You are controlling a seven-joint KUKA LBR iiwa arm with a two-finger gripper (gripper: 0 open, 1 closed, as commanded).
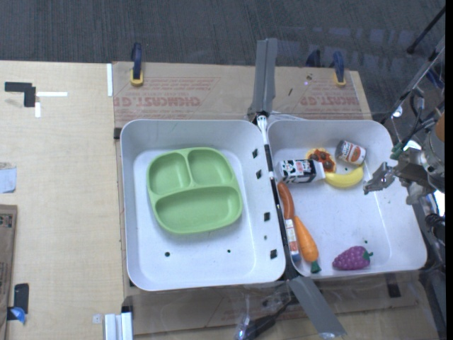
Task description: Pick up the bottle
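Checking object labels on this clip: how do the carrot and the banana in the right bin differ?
The carrot is orange and straight; the banana is yellow and curved. The carrot lies lengthwise by the divider on the bin's near left side; the banana lies crosswise near the far wall. Both rest on the floor of the right bin.

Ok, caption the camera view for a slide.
Gripper at right bin's edge; small brown-capped bottle lies beside yellow banana; green divided plate left.

Bottle (298,170): small, white body with black patches, cow-print style. Lying on its side, lengthwise left to right, in the right-hand bin's upper left area, near the divider.
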